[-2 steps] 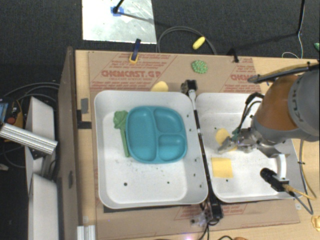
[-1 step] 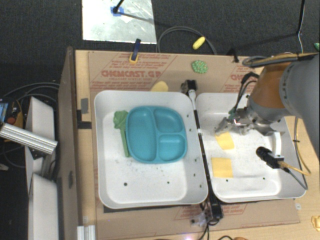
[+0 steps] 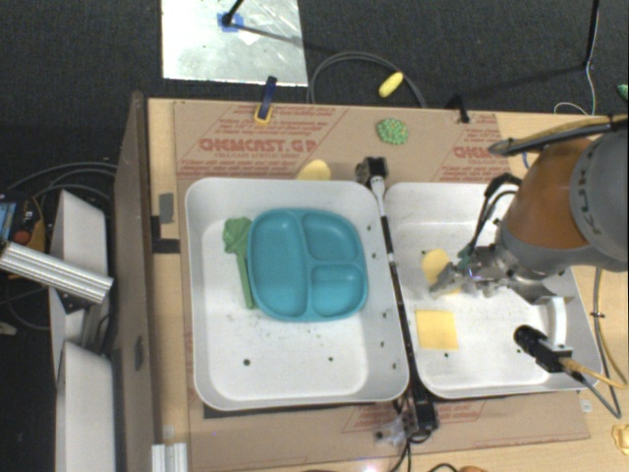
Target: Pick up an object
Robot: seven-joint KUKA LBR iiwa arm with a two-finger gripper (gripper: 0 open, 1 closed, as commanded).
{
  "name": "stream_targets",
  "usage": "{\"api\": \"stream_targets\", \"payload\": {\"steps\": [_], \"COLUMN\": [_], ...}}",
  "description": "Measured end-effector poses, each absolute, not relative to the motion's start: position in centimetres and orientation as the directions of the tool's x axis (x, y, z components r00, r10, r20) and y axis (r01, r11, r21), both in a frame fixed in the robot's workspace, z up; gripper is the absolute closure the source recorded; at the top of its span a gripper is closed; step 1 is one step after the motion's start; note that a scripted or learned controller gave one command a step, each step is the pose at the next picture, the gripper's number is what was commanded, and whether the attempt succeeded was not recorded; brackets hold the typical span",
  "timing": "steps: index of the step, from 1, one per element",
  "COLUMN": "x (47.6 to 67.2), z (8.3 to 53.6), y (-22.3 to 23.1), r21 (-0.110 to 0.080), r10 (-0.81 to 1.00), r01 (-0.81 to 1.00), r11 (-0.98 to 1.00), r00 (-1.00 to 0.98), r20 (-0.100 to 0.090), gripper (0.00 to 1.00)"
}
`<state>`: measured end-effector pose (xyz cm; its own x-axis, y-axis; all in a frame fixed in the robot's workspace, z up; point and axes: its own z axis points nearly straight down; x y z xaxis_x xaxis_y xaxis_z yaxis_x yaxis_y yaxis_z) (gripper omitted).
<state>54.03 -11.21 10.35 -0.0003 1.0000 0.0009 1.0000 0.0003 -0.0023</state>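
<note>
A smooth blue plastic divided plate [image 3: 303, 265] fills the middle of the left bin [image 3: 216, 362], with a green leafy utensil [image 3: 239, 254] against its left rim. In the right bin [image 3: 491, 377], a rounded yellow object [image 3: 435, 262] lies near the left wall and a flat yellow square [image 3: 437, 329] sits toward the front edge. The gripper [image 3: 454, 275] is just beside the rounded object; how its jaws stand cannot be told.

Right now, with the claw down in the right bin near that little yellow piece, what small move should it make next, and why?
Probably a short nudge toward the left bin: the claw sits just beside the small yellow piece, not over it, on the right bin floor. Centering on it first would likely help a grasp.
</note>
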Motion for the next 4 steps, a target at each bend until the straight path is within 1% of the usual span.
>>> {"api": "stream_targets", "payload": {"steps": [1, 2, 3, 4], "x": [57.9, 57.8, 57.9, 55.2], "z": [8.4, 9.6, 10.6, 15.3], "y": [-9.0, -9.2, -9.1, -11.5], "r21": [0.004, 0.005, 0.007, 0.004], "r10": [1.0, 1.0, 1.0, 1.0], "r01": [1.0, 1.0, 1.0, 1.0], "r11": [0.008, 0.005, 0.007, -0.001], "r00": [-0.008, -0.005, -0.007, 0.001], "r20": [0.0, 0.0, 0.0, -0.001], "gripper": [0.0, 1.0, 1.0, 1.0]}}
